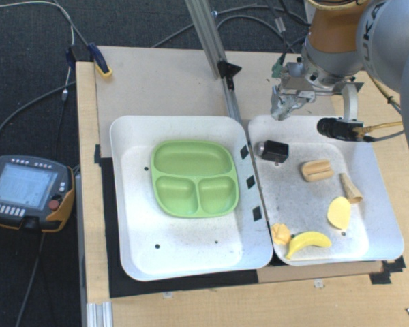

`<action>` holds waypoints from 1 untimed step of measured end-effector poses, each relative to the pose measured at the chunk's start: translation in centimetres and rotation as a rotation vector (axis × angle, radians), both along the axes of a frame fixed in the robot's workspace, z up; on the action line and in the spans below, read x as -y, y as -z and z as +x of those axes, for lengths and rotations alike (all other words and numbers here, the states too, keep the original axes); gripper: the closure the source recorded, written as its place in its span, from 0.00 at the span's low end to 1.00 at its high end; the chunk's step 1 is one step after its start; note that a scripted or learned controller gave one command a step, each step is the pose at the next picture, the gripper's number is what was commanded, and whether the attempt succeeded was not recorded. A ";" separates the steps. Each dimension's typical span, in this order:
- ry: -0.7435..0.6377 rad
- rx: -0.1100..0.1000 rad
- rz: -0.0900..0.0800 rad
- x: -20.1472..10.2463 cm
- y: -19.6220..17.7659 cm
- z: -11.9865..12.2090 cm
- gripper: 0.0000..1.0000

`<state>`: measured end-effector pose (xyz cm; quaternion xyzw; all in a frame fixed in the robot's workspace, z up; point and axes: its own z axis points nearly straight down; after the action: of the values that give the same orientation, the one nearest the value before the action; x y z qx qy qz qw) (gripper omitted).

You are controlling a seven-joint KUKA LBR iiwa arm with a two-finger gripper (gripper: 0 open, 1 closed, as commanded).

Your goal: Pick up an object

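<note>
My gripper [284, 109] hangs above the back edge of the right bin [375, 203], fingers pointing down, with nothing between them. In that bin lie a tan wooden block [316, 170], a small beige stick-shaped piece [350, 188], a pale yellow slice [339, 213], a yellow banana [309, 242] and a small orange-yellow piece [281, 234]. A black object with a silver end [272, 150] rests near the bin's back left corner, just below and left of the gripper.
The left bin [133, 203] holds a green divided plate [194, 178]. A metal pole [208, 29] slants down to the seam between the bins. A teach pendant [28, 193] lies on the floor at left. Cables cross the back.
</note>
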<state>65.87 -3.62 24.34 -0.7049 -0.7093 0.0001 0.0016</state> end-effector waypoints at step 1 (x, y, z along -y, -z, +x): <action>0.002 0.000 -0.001 -4.6 1.0 -0.6 1.00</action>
<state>65.30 0.98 23.29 -0.7057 -0.7085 0.0006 0.0012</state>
